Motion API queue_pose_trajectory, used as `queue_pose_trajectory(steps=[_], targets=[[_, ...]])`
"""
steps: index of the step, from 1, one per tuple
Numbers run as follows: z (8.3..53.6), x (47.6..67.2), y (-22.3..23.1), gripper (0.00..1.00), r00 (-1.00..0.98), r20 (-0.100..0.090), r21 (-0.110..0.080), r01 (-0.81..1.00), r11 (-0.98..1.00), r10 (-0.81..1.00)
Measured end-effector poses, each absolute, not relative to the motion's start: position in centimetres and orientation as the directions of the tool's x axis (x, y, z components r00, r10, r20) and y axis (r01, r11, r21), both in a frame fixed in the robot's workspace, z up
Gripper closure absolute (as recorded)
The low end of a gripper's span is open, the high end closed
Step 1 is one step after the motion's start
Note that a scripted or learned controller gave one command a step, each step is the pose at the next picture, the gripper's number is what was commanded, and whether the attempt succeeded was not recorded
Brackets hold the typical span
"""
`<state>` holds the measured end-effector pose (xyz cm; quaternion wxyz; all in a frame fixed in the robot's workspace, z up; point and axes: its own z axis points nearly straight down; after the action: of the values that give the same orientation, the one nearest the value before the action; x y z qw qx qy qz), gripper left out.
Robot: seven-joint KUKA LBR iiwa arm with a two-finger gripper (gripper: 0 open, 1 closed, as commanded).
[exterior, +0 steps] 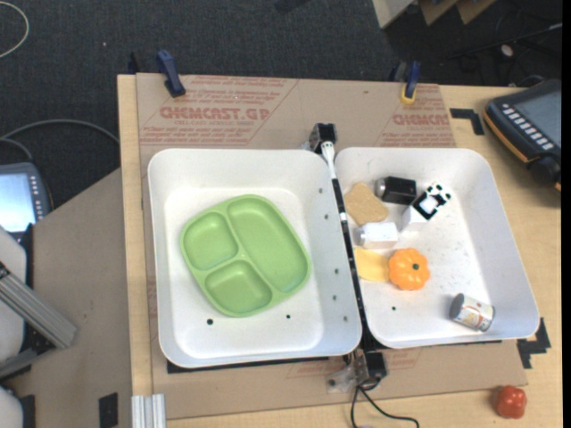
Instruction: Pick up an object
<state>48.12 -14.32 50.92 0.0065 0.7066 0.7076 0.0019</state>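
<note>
On the bench stand two shallow white bins side by side. The left white bin (169, 239) holds a light green plastic plate with three compartments (245, 255), lying flat near the middle.

The right white bin (500, 239) holds the loose objects. A small orange pumpkin-shaped toy (409, 269) sits near the centre, touching a flat yellow piece like a cheese slice (369, 264) on its left. Just above the yellow piece lies a small white block (378, 234), and above that a tan, flat, bread-like piece (365, 203). Beside it, to the right, is a short black cylinder (396, 188), and further right a black-and-white checkered cube (430, 201). Near the lower right corner lies a small silver can on its side (470, 311); its label is too blurred to read.

Outside the bins, on the bench at the lower right, rests a small red round object (509, 401), perhaps a toy fruit.
</note>
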Motion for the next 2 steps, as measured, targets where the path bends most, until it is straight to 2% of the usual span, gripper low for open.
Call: queue_pose_trajectory(steps=[1, 2], targets=[[52.0, 48.2, -14.3, 1.0, -0.002, -0.009, 0.016, 1.0, 0.002, 1.0], [41.7, 47.9, -11.1, 1.0, -0.003, 0.003, -0.011, 1.0, 0.003, 1.0]])
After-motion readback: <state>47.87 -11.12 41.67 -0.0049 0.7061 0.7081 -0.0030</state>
